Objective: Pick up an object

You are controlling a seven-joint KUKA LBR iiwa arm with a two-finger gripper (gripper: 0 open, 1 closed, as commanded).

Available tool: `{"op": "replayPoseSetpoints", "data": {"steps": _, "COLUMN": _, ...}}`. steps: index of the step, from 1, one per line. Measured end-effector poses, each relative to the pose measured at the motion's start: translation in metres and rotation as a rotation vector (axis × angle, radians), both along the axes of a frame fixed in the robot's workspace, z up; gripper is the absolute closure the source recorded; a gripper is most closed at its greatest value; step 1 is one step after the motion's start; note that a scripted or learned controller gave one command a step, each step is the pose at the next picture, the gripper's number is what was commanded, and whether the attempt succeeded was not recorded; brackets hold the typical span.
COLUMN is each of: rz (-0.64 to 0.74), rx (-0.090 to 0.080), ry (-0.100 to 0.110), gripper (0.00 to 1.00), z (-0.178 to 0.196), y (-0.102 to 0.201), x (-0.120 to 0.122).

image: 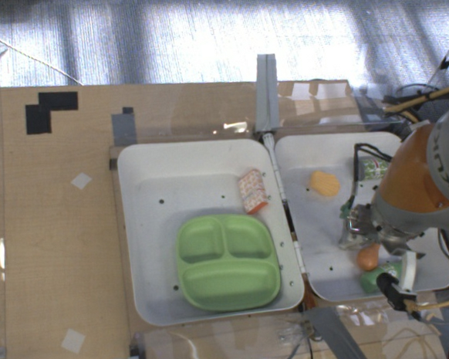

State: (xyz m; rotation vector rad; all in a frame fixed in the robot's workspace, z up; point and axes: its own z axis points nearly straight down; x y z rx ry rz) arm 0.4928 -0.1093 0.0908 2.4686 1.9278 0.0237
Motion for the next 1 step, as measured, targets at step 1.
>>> {"op": "replayPoseSetpoints", "data": {"steps": 1, "rz": 0.088, "rx": -0.005, "ry": 0.002, "gripper": 1.0, "z": -0.0004, "y": -0.0402, "x": -0.0008}}
